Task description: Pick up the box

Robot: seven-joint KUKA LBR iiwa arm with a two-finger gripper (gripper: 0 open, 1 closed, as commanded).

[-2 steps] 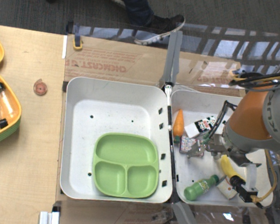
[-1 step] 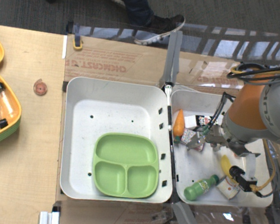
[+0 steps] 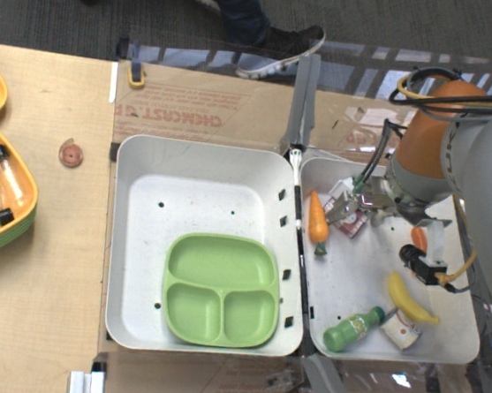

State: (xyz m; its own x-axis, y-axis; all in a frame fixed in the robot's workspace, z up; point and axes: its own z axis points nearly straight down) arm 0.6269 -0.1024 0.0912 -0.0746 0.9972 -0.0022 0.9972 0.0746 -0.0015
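Observation:
The box (image 3: pixel 354 224) is small, white and maroon, and lies in the back left part of the right bin (image 3: pixel 454 350). My gripper (image 3: pixel 345 205) is low in that bin, directly over the box's back edge and apparently touching it. The wrist and its orange band (image 3: pixel 426 142) rise to the right of it. Part of the box is hidden under the gripper.
An orange carrot (image 3: pixel 317 218) lies just left of the box by the bin wall. A banana (image 3: pixel 411 300), a green bottle (image 3: pixel 352 329) and a small white carton (image 3: pixel 402 331) lie at the front right. The left bin (image 3: pixel 136 222) holds a green divided plate (image 3: pixel 221 290).

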